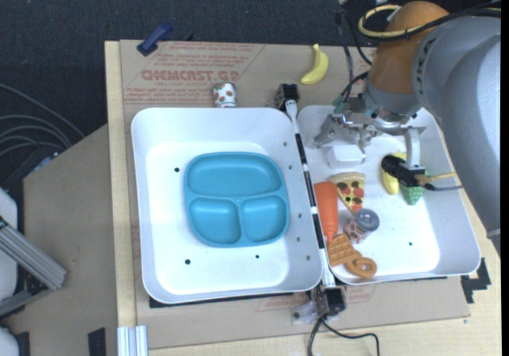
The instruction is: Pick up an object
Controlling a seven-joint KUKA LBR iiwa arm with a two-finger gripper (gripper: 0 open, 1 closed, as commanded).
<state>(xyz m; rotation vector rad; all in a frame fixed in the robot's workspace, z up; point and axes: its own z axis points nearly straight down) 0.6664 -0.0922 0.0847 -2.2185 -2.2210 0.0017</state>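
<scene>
My gripper (347,133) hangs over the back left part of the right bin (445,243), open with nothing between its fingers. A small white block (344,156) lies just in front of it. Further forward in that bin lie an orange carrot (326,207), a pizza slice (351,190), a small round grey can (366,222), a waffle piece (340,249) and a brown ring (364,268). A yellow piece (389,182) and a green piece (413,193) lie to the right of the block.
The left bin (159,259) holds a blue divided plate (236,197). Behind the bins, on the board, lie a yellow banana (316,67), a small patterned cup (225,94) and a blue object (154,39). The arm covers the right bin's back right corner.
</scene>
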